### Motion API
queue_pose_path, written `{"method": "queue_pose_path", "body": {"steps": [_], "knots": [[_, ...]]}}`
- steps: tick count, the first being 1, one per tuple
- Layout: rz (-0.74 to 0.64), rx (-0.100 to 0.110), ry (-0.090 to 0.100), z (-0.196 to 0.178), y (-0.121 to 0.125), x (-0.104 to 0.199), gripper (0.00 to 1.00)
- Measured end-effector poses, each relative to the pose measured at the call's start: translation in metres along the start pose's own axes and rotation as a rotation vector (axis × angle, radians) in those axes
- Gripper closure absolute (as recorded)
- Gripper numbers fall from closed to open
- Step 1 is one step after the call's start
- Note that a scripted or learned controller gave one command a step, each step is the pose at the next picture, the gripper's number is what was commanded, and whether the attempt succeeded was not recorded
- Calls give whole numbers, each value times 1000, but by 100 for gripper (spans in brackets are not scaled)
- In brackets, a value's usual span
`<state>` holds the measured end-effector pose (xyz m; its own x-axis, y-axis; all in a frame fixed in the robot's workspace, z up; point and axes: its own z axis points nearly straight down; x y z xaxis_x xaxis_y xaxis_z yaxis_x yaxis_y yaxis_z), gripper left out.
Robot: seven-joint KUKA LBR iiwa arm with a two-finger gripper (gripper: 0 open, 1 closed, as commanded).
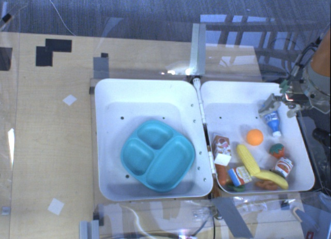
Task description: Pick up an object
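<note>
Fingers (271, 103) spread wide, gripping nothing, poised over the far right corner of the right bin (243, 86), just above the small white bottle (273, 123) with its blue cap. Approach step, by the look of it, nothing lifted yet. Next: lower straight down around the bottle, then close, steering clear of the orange ball (254, 137) nearby.

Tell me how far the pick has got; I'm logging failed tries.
Nothing looks picked yet. The gripper sits at the right bin's far right side, just above a small white-and-blue tube. The orange ball, banana and corn cob lie in the bin. Grasping and lifting remain.
</note>
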<state>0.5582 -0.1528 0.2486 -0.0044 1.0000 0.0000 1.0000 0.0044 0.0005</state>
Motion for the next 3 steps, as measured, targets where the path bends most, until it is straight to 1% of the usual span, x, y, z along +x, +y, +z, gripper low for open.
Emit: {"method": "queue_pose_path", "body": {"steps": [1, 2, 3], "knots": [[317, 2, 0, 71, 19, 16, 0], [329, -11, 1, 161, 17, 22, 0], [257, 0, 0, 66, 4, 74, 0]]}}
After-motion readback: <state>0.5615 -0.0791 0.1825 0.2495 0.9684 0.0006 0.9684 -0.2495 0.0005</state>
